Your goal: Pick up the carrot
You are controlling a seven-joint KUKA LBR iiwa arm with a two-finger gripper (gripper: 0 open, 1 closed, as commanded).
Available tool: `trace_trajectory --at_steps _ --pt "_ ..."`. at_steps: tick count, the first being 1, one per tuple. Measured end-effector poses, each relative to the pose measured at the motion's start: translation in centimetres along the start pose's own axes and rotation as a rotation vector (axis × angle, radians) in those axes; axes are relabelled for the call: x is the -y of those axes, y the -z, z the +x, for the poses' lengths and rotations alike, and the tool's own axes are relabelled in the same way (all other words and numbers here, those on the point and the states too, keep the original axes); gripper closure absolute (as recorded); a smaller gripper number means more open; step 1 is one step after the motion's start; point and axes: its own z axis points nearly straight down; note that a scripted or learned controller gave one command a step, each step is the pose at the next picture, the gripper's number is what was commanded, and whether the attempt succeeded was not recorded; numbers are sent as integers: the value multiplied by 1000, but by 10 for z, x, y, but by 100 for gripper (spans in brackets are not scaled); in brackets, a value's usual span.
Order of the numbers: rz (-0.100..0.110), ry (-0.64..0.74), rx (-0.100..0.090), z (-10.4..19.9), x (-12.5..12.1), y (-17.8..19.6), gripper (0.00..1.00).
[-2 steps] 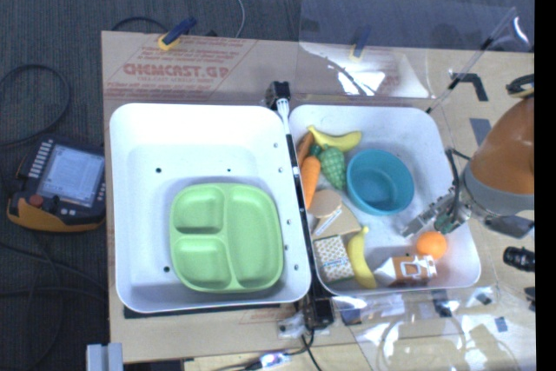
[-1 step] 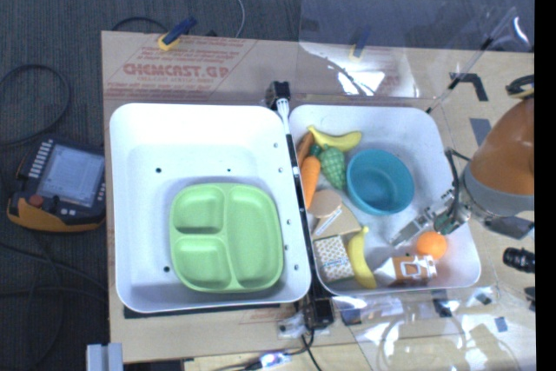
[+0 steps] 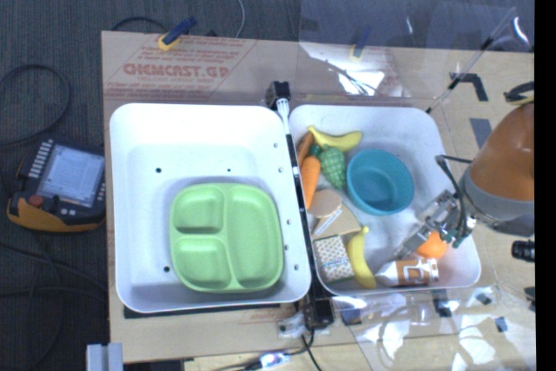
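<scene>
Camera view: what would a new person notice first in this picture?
The light green divided plate lying alone in the left bin stands out first. Next, the crowded right bin: a blue bowl in the middle, the carrot against the left wall, and the gripper at the right side.

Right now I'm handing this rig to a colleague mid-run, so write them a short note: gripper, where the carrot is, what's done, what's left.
Gripper: low over the right bin's near right corner, beside a small orange item and a bottle. Whether it is open or shut is unclear from the camera view.
Carrot: lying along the right bin's left wall, next to the green toy vegetable and below a banana, far across the bin from the gripper.
Done: nothing; the carrot is not picked.
Left: move across to the carrot, grasp it, lift it.
Left bin holds the green divided plate.
</scene>
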Motion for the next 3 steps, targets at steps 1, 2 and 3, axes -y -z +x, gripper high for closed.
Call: trace_trajectory --at_steps 1,2,3 --pt "-13 -380 -4 3 -11 0 0" --pt "-2 -92 0 0 -1 0 0" --pt "-7 200 14 2 -10 1 0"
